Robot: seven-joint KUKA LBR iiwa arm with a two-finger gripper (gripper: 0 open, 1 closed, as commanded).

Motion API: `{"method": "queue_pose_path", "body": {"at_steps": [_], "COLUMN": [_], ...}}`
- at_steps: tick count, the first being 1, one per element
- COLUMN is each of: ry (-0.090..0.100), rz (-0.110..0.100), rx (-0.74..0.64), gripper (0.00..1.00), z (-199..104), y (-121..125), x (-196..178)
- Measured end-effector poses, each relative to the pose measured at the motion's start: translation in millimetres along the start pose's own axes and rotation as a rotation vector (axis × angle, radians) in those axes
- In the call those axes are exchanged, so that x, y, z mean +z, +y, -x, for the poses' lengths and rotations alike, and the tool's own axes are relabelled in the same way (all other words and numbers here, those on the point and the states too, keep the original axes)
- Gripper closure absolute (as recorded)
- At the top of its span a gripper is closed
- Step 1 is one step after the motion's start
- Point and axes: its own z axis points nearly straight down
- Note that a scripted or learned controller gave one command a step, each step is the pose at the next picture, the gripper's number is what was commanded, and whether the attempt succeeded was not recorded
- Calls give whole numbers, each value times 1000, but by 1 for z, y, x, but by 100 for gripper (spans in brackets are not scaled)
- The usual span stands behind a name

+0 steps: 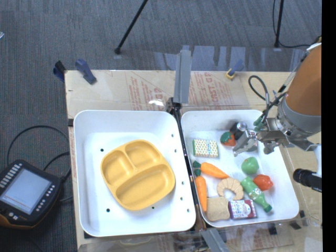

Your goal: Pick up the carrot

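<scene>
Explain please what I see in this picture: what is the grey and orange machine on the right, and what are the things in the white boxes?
The photo is taken by one fixed camera above a bench, looking down at a slant. The grey and orange machine is a robot arm reaching in from the right. Its gripper hangs over the right bin; nothing is visibly held. That bin holds toy food: two carrots, a green ball, a tomato, a green bottle, a cracker, bread and more. The left bin holds a yellow divided plate. On the floor at the left lies a control tablet.
</scene>
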Motion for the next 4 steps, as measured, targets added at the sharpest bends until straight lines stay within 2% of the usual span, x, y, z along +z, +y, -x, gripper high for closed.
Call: {"method": "queue_pose_path", "body": {"at_steps": [1, 2, 3, 4], "ry": [3, 1, -1, -2], "rz": [-15, 0, 9, 12], "rx": [12, -191, -78, -180], "gripper": [0, 0, 0, 0], "z": [-11, -6, -36, -37], "y": [-19, 39, 40, 41], "x": [161, 192, 89, -5]}}
